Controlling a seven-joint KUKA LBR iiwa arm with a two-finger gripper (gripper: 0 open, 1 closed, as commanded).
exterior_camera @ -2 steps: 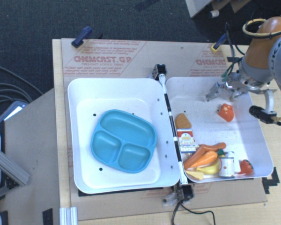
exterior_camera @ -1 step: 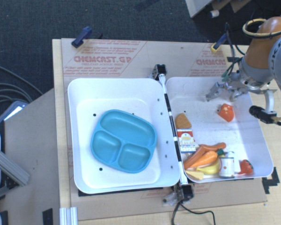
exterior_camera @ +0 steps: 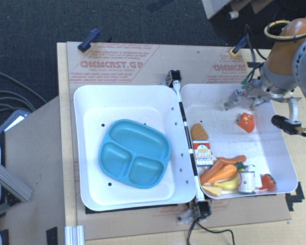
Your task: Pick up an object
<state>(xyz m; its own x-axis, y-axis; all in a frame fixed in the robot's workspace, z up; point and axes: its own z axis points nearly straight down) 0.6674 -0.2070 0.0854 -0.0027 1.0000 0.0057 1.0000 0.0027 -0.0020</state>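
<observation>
**Red toy could get knocked away, nothing gripped yet**

Red toy piece (exterior_camera: 246, 122) is seen lying loose in the right bin (exterior_camera: 280, 152), just below-right of the gripper (exterior_camera: 243, 99). Fingers look spread apart w/ nothing held between them, tips near the bin floor. Other stuff (carrot (exterior_camera: 219, 171), can (exterior_camera: 247, 180), small carton (exterior_camera: 202, 153)) is piled at the front edge. Blue tray (exterior_camera: 135, 153) sits in the left bin (exterior_camera: 86, 137). Risk imo: a slightly off descent and the toy gets nudged sideways, not caught
</observation>
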